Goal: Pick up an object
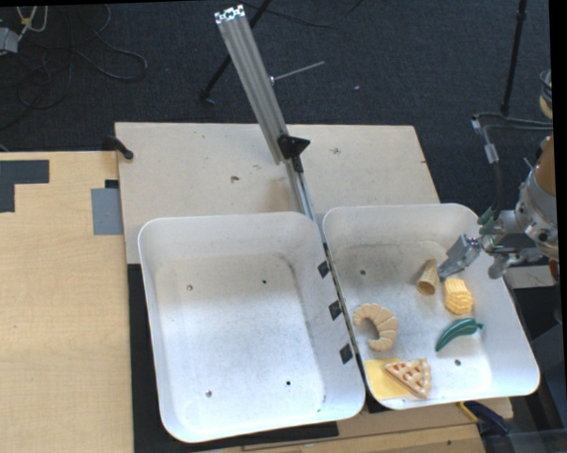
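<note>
End effector [457,258] just above corn cob [458,296], beside cone [426,277].

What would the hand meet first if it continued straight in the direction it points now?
Probably the cone: the hand points left and slightly down, and the cone lies just past its tip. Height is unclear, so it might pass over it.

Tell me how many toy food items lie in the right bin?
5. An ice cream cone and a corn cob lie near the hand; a croissant lies near the divider, a green pepper lies right of it, and a waffle slice lies at the front.
</note>
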